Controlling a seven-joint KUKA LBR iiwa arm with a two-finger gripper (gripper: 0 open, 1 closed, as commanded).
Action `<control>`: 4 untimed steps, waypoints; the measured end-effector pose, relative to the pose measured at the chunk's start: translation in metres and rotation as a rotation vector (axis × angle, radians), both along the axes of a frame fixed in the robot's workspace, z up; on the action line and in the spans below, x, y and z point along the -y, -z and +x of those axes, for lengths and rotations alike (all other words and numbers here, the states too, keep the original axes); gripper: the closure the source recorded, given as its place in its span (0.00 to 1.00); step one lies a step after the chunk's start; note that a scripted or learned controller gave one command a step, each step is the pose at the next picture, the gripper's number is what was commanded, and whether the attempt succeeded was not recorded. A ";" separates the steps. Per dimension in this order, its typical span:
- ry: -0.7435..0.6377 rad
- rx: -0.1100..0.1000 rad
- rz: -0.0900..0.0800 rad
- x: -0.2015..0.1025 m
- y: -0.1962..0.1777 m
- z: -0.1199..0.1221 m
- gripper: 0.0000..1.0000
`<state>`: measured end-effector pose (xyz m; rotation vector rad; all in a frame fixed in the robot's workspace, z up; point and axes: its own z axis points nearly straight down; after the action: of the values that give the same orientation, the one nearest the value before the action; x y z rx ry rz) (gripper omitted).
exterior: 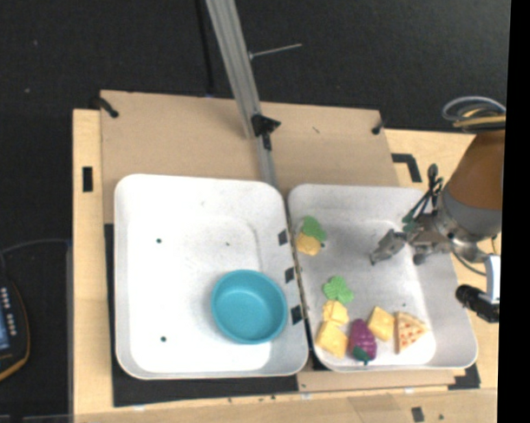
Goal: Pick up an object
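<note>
- Looking down at a slant, we saw two shallow white bins side by side on the bench: the left bin (160, 220) in the middle of the frame and the right bin (352, 209) just beside it, toward centre right.
- We saw the arm (479, 183), with its orange band, reaching in from the right edge, and the gripper (394, 245) hung over the upper right part of the right bin.
- We could not tell from this angle whether the gripper was released or clenched; nothing showed between its tips.
- We found a blue bowl (247, 305) sitting upright in the lower right part of the left bin, near the wall shared with the other bin.
- We noted the toy food lying in the right bin, all apart from the gripper.
- A green and yellow piece (310, 236) lay near that bin's left wall, at mid height.
- A green leafy piece (337, 289) lay lower, and just below it yellow blocks (333, 330) sat stacked together.
- A purple grape bunch (362, 339) touched the yellow blocks on their right.
- A yellow cube (381, 323) lay just right of the grapes, and a pizza slice (408, 331) lay beside it, toward the bin's lower right corner.
</note>
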<state>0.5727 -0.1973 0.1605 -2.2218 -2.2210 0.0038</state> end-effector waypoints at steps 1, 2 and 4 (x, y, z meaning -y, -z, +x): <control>0.000 -0.002 0.000 0.001 0.053 -0.001 0.00; 0.002 0.007 0.000 0.002 0.038 0.001 1.00; -0.003 0.004 0.000 0.008 -0.050 0.011 1.00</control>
<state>0.5833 -0.2048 0.2107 -2.2199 -2.2262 -0.0007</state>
